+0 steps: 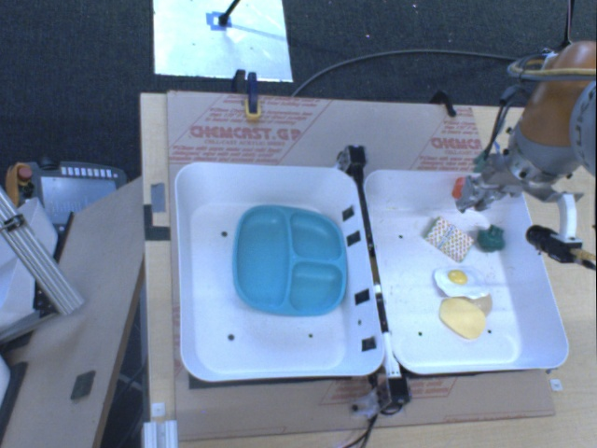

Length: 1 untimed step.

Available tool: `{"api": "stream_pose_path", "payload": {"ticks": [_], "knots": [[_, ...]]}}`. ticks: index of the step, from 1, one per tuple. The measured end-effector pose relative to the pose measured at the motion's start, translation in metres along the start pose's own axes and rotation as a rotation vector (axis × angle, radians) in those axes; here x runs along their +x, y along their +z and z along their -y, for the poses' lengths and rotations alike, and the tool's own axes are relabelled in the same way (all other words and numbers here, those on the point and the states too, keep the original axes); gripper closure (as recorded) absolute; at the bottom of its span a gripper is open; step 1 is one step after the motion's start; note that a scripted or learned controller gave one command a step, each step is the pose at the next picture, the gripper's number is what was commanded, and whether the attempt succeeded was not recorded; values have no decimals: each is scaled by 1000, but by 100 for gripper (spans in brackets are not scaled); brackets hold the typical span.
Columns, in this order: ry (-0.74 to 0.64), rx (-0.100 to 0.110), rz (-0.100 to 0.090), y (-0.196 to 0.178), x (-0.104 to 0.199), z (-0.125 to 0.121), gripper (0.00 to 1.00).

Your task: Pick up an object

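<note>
The pincer [476,197] hovers low over the right bin's [532,343] far edge, reaching in; I cannot tell whether it grips anything. A checkered packet [451,239] lies just below it, so the next move calls for lowering squarely onto that.

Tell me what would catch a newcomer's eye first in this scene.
The blue divided plate stands out most, lying alone in the middle of the left bin. Next comes the grey and orange arm reaching in from the right, its claw hanging over the far part of the right bin. Below it lie a checkered packet, a small green piece, a toy fried egg and a yellow slice.
</note>
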<state>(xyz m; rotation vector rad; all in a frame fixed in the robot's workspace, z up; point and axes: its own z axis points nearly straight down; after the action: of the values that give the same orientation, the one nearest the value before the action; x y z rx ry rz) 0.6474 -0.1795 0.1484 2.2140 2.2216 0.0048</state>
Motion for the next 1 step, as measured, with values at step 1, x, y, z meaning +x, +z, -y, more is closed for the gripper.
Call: {"api": "stream_pose_path", "payload": {"ticks": [1], "knots": [[-1,-3,1,-66,-2,-4,100]]}}
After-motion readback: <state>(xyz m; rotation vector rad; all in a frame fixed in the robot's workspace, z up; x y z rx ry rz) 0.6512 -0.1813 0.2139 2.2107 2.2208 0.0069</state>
